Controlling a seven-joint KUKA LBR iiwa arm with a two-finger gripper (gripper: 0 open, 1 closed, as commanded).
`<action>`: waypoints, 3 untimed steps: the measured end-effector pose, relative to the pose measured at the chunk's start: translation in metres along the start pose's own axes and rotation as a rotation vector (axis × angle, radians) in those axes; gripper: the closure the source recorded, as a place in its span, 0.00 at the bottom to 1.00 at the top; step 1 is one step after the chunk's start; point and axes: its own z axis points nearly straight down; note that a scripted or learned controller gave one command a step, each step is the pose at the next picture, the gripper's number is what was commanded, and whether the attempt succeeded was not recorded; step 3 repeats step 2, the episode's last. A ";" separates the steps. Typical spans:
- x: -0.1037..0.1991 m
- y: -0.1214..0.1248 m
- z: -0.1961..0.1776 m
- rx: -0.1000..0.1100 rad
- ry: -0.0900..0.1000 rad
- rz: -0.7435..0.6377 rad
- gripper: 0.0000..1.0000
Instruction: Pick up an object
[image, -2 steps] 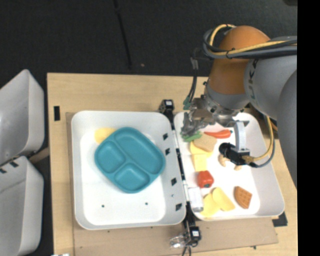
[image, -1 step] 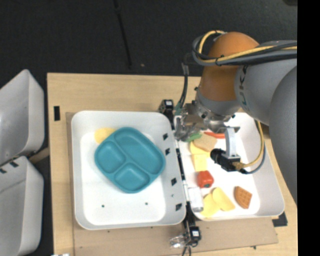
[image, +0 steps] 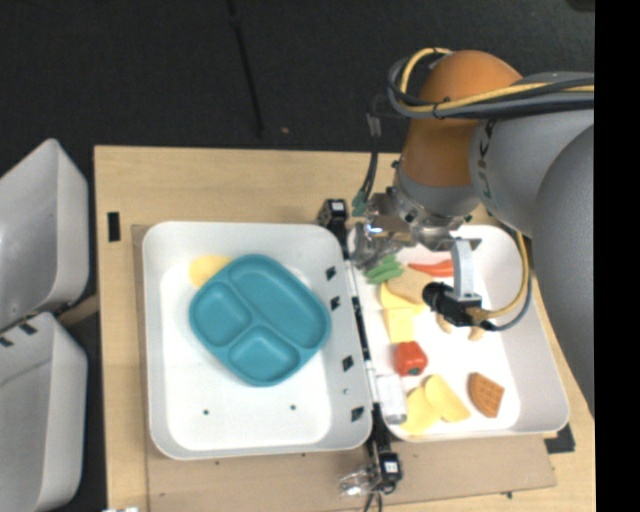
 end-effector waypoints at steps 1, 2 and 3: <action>0.005 -0.019 0.006 0.004 0.000 0.002 1.00; 0.009 -0.003 0.010 0.000 0.000 -0.002 1.00; 0.009 -0.003 0.010 0.000 0.000 -0.002 1.00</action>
